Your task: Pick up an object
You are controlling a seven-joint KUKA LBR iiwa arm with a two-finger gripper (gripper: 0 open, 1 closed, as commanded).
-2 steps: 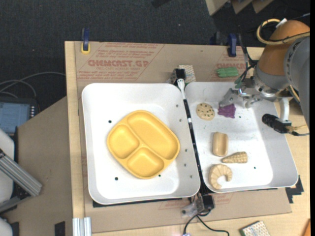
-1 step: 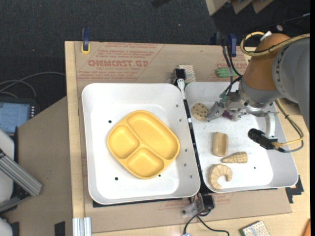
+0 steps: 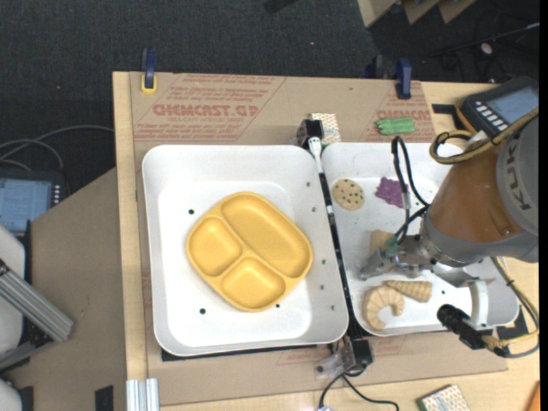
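The worktop [image 3: 128,229] is covered by a brown cardboard sheet [image 3: 214,110] printed in red; the line nearest the far edge reads "CHEMCAST G P", and the same print repeats, partly hidden, toward the far right corner. The smaller lines under it are too fine to read. Two blue clamps [image 3: 150,69] grip the far edge. The grey arm [image 3: 488,204] bears the letters "KU" on its casing at the right edge.

The left white plastic bin [image 3: 163,255] holds a yellow plastic divided plate with three compartments [image 3: 248,249], lying flat near the bin's middle.

The right white plastic bin [image 3: 360,157] holds the small things. A round tan cookie with dark chips [image 3: 348,193] lies near its far left corner, with a small purple crumpled piece [image 3: 391,191] just beside it to the right. Toward the near edge lie a pale curled croissant-shaped toy [image 3: 381,305] and, just beside it, a tan ridged cone-shaped piece [image 3: 411,290]. A small beige block [image 3: 380,241] sits between the cookie and the croissant shape.

The claw [image 3: 385,259] is low in the right bin, near the beige block and just above the cone piece; whether its tips are spread or pressed together cannot be told, nor whether anything lies between them.

A green flat toy [image 3: 395,127] rests on the cardboard beyond the right bin's far edge.
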